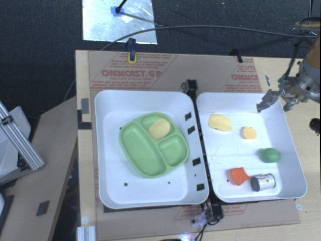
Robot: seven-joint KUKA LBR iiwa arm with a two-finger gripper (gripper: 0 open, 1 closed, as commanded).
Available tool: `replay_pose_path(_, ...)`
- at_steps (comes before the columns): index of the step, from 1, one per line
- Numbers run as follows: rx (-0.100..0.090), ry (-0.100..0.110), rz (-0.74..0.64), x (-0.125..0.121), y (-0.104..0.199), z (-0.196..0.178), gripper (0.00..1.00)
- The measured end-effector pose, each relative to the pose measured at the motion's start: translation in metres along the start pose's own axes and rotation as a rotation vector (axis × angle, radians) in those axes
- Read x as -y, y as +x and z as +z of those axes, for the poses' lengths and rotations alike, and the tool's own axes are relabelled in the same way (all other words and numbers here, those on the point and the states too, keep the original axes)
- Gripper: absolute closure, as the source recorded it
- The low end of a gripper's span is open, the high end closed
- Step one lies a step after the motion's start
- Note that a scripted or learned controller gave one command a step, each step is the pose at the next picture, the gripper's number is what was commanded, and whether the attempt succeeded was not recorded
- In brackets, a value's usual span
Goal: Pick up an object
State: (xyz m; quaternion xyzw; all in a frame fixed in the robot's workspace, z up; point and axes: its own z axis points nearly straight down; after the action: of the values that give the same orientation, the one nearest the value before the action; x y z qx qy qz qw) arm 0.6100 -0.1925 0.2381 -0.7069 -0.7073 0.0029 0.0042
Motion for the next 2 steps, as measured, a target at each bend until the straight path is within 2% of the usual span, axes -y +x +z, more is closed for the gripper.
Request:
replay_pose_path(1, 0.003, -0.012, -0.003, -0.002, 0.001, -0.007, 0.0)
replay_pose_path(2, 0.002, -0.009, -0.006, -0.014, 0.002, 0.044, 0.0)
